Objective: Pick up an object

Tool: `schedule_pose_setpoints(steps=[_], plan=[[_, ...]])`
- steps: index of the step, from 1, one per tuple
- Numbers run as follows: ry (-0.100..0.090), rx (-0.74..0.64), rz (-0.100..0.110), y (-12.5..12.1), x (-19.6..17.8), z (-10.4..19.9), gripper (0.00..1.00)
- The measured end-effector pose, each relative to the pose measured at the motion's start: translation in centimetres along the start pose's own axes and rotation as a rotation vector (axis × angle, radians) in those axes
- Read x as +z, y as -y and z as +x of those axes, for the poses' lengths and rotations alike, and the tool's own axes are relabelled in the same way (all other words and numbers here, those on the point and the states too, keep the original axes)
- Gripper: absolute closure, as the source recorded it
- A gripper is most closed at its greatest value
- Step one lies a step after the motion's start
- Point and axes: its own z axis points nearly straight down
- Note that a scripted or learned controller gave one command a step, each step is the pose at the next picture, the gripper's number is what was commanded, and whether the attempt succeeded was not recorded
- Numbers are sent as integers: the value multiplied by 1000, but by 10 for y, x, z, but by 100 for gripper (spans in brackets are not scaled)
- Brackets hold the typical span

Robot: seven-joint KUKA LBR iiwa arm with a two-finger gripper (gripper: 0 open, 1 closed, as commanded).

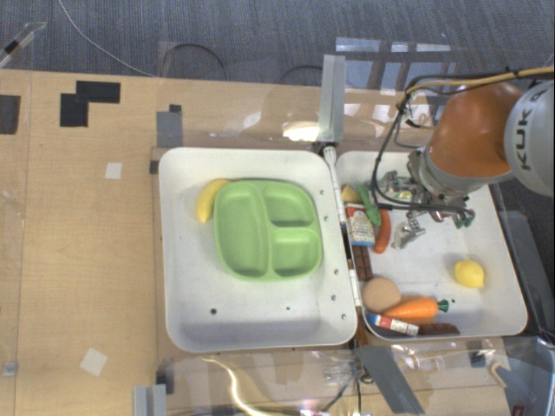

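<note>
- Nearest the lower edge of the right bin (512,319), a tube-like item (395,325) with a red cap and a dark bar (434,328) are seen lying against the front wall.
- Just behind them, a carrot (418,308) is laid crosswise, touched at its left end by a tan round object (380,294).
- A yellow lemon (469,274) is placed alone toward the right side of that bin, well apart from the rest.
- Along the bin's left wall a small packet (360,226), a green piece (371,208) and an orange-red piece (382,236) are crowded together.
- The gripper (408,232) is held low over the middle of the right bin, between that cluster and the lemon; nothing is seen between its fingers, and how far they are parted cannot be told.
- The step in hand is judged to be the approach, with no object yet taken.
- A single target must next be settled on; the lemon is judged easiest, being free of neighbours, and the gripper would have to be brought over it before descending.
- Farther left, in the left bin (186,319), a green divided plate (266,229) is set, with a banana (207,199) touching its far left edge.
</note>
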Motion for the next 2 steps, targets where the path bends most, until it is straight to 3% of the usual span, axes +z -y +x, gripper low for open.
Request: schedule_pose_setpoints(steps=[1,2], plan=[[-50,-115,-33,51,25,-6,0],[-48,-107,-23,8,21,2,0]])
